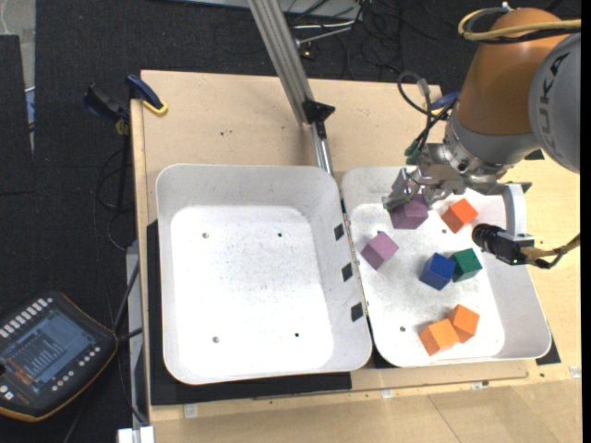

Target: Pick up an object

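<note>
Purple block [409, 215]: upper part of the right bin [522, 340], right of frame centre, directly under the gripper [406, 195].
Gripper: at the end of the grey and orange arm [508, 81], down inside the right bin at the block's upper edge.
Finger state: cannot tell; the wrist and body hide the tips, so neither the opening nor any contact with the block can be read.
Hold: not confirmed; the block appears to rest on the bin floor.
Step in hand: judged to be the approach or grasp attempt on the purple block.
Next move: calls for closing squarely across two opposite faces of the block, then a straight vertical lift.
Risk: an off-centre closure could push the block aside rather than capture it.
Neighbours: a lighter purple block [379, 249] lower left of the target; an orange block [459, 215] just right of it; a blue block [439, 271] and a green block [467, 264] touching, lower right; two orange blocks [450, 329] near the bin's lower edge.
Left bin [185, 192]: centre left of frame, well apart from the gripper.
</note>
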Available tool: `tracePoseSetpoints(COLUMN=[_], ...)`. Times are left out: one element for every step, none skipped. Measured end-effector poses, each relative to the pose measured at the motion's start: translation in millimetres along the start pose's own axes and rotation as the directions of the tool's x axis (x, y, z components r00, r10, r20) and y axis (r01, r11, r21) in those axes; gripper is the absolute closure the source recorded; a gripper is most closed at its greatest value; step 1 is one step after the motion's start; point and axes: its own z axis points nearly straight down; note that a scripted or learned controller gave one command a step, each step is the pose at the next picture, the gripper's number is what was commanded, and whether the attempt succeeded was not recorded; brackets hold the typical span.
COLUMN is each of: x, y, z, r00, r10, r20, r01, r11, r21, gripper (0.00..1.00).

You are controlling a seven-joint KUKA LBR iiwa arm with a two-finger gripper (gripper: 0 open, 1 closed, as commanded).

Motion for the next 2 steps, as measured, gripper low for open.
tracePoseSetpoints(x=[42, 93], y=[-13, -16], z=[7, 14], r00=[1.000, 1.000], r10=[0.001, 0.000], r20=[0.001, 0.000], r01=[-0.001, 0.000], r11=[1.000, 1.000], r21=[0.000, -0.001], gripper=[1.00, 1.00])
